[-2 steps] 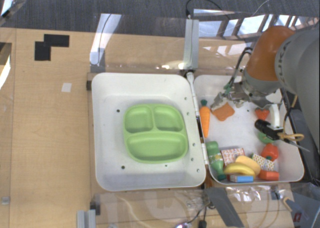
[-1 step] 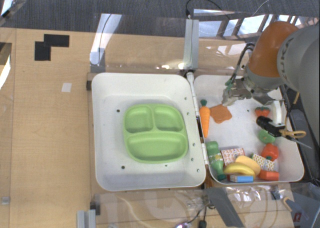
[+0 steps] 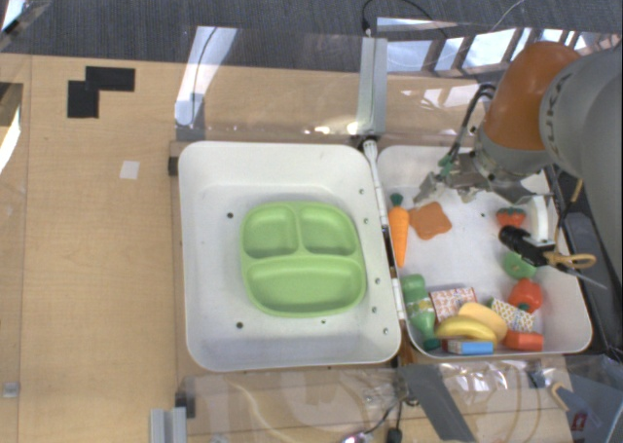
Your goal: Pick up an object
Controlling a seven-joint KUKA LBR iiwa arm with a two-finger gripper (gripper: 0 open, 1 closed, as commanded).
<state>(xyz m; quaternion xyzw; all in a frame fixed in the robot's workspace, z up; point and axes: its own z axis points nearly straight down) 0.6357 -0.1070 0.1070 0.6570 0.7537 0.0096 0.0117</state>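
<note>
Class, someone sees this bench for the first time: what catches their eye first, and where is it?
The bright green divided plate lies alone in the left bin. The right bin holds a jumble of toy food, with a carrot along its left wall and a banana near its front. The grey arm's gripper hovers at that bin's back.

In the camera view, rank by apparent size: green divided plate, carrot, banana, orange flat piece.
1. green divided plate, largest by far
2. carrot and banana, too alike to rank
3. orange flat piece, smallest
</note>
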